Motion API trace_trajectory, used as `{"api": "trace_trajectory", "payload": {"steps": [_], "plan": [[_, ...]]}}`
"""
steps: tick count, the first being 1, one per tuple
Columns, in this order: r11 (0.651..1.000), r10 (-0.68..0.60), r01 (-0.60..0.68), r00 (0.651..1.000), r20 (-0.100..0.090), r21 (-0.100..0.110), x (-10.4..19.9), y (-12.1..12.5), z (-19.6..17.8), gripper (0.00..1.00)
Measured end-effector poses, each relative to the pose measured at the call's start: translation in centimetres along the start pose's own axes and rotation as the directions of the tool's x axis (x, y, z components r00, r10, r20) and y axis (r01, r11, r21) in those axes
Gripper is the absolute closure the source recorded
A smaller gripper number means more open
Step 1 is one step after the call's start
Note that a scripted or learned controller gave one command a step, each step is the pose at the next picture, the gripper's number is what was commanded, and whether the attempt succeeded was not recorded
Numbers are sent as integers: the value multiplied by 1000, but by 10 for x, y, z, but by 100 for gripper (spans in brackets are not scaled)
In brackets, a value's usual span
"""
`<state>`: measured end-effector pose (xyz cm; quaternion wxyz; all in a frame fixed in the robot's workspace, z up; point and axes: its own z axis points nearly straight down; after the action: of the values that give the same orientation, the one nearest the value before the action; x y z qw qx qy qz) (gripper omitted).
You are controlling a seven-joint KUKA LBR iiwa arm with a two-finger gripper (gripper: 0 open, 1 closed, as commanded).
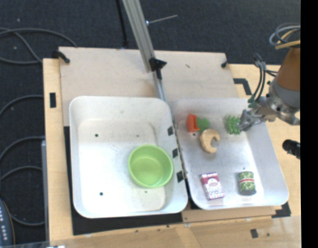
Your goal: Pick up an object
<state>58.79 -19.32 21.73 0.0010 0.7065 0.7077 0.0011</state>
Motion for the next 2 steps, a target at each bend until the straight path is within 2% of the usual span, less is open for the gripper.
{"api": "trace_trajectory", "payload": {"steps": [1,2], "plan": [[1000,-6,6,1000,-2,0,52,-3,-13,100],[1000,-5,5,1000,-1,2,103,0,-5,100]]}}
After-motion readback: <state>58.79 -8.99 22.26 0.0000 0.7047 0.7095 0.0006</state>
